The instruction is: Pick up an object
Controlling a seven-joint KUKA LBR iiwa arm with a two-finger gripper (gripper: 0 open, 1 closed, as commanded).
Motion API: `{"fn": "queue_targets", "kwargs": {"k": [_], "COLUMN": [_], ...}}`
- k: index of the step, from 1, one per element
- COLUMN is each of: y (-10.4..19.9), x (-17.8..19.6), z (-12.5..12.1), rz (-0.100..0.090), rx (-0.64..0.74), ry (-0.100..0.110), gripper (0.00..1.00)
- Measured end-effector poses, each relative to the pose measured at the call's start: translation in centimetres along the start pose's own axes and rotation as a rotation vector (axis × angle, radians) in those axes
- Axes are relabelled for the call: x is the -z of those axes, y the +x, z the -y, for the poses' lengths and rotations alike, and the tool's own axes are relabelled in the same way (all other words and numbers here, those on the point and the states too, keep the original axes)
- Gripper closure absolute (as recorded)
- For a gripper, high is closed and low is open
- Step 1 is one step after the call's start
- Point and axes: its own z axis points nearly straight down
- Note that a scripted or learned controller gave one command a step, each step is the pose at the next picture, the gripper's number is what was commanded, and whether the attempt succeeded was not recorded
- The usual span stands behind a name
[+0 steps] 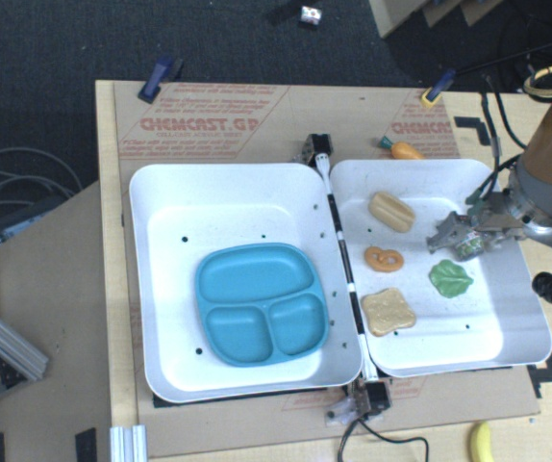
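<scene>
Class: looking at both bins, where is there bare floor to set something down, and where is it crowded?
Left bin: bare floor all round the blue tray, widest above it. Right bin: a bare strip below the toast and lettuce. Crowded: bread roll, pretzel and gripper sit close together.

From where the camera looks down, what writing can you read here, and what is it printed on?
"CHEMCAST GP", red, on the brown board behind the left bin.
The same red print behind the right bin, partly covered: too cut off to read whole.
Smaller red lines around both: too blurred to read.
</scene>
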Motion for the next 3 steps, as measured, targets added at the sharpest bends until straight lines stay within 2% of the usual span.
{"fn": "queue_targets", "kwargs": {"k": [1,2,3], "y": [-4.7,-4.6,-4.6], "x": [-10.1,-8.9,-8.9], "z": [0.8,0.6,0.6], "rz": [-0.001,0.001,0.001], "rx": [-0.002,-0.002,-0.001], "ry": [0.006,-0.001,-0.001], "gripper": [0.0,1.0,0.0]}}
